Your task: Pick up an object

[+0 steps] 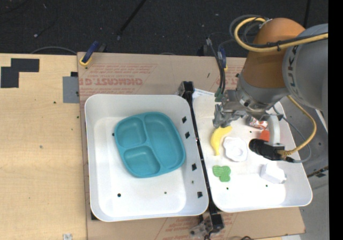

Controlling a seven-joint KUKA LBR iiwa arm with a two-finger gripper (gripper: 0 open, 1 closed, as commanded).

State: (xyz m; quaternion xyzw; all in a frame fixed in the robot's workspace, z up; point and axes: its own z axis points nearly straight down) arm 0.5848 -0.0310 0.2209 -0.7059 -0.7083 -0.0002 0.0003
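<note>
**Entry: yellow banana-shaped plastic toy (pixel 218 140).** It lies in the right shallow white bin (pixel 252 195), near the left wall. Its upper tip is just under the grey two-finger gripper (pixel 222 120). We take it as the likely target because it is closest to the gripper.

**Gripper:** we cannot tell whether it stands apart or together. No hold is visible.

**Risks, in our judgement:**
- A grip taken at the tip of a curved, smooth body may let it swivel or slip out.
- The white round lid-like piece (pixel 235 149) just beside its right flank may be nudged or pinched along with it.

**Appearance:** bright yellow, a short crescent lying flat.

**Also in the right bin:**
- small green lumpy toy (pixel 221 172)
- white block (pixel 272 173)
- red-and-white scrap (pixel 258 123)

**Left white bin (pixel 102 190):** teal divided plastic plate (pixel 149 143).
</note>
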